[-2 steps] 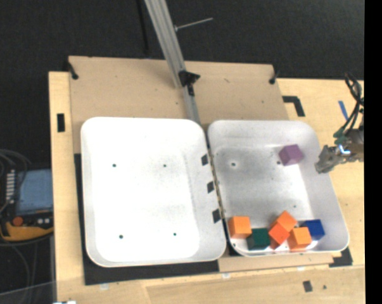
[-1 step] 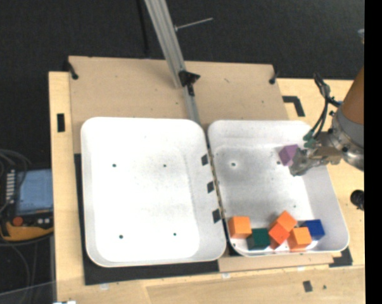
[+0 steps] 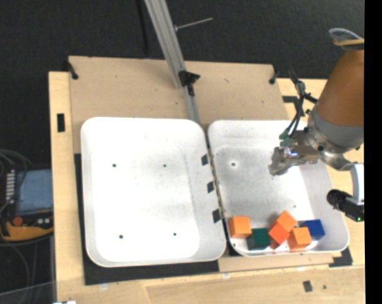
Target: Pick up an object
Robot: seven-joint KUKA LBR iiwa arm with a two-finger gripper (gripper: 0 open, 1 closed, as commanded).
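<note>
The gripper (image 3: 280,163) hangs over the middle of the right bin (image 3: 241,145), and from this slanted view I cannot tell how it is set, though nothing shows beneath it. The things to pick from are a cluster of blocks huddled along the near edge of that bin: an orange block (image 3: 241,225) on the left, a dark green block (image 3: 260,239) just beside it, two more orange blocks (image 3: 282,227) touching each other in the middle, with one of them tilted on a corner, and a blue block (image 3: 315,228) at the right end. They sit close, some touching, and all lie nearer the camera than the tool. The left bin (image 3: 146,189) lies alongside, and a metal pole (image 3: 168,37) slants up from the seam between the two. This looks like the approach step, with no block yet taken. The next move calls for travelling toward the near edge, choosing a block with room on two sides, probably the leftmost orange one or the blue one, and coming down squarely without nudging its neighbours or the bin wall.
</note>
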